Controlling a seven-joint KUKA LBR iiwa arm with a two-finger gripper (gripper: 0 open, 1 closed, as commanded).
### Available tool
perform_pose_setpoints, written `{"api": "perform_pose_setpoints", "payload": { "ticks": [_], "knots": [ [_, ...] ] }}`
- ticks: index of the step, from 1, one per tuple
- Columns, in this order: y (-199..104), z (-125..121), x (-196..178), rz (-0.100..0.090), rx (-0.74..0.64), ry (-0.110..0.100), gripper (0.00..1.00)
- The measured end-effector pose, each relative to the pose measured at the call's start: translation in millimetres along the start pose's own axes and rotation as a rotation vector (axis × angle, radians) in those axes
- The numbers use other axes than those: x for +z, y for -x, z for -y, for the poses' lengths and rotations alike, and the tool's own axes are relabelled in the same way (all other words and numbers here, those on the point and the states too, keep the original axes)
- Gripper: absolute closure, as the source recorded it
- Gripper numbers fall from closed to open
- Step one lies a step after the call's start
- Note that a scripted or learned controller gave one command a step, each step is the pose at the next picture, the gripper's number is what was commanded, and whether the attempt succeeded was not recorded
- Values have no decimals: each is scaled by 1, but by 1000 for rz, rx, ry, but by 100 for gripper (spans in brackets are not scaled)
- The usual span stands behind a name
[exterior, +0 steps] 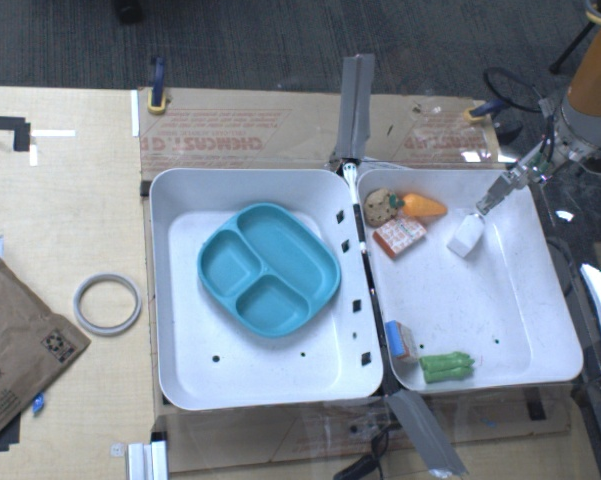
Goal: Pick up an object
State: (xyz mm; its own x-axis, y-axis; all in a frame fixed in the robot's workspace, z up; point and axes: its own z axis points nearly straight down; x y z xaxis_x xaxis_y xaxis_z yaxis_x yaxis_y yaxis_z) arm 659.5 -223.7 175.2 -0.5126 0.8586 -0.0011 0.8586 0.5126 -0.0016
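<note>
The right bin holds several small objects. A white block lies near its upper right. An orange carrot toy, a round tan cookie-like piece and a red-and-white box cluster at its upper left. A green piece and a small blue-and-orange item lie along its front edge. My gripper reaches in slanting from the upper right, its tip just above and to the right of the white block. I cannot tell whether it touches the block.
The left bin carries a teal divided plate. A grey tape ring and a brown cardboard box lie on the bench to the left. A grey divider post rises between the bins.
</note>
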Motion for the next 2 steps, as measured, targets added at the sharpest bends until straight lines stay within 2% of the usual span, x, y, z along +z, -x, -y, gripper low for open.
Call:
{"api": "perform_pose_setpoints", "payload": {
  "ticks": [1,2],
  "knots": [
    [0,0,0,0,0,0,0],
    [-46,-28,73,3,-1,4,0]
  ]
}}
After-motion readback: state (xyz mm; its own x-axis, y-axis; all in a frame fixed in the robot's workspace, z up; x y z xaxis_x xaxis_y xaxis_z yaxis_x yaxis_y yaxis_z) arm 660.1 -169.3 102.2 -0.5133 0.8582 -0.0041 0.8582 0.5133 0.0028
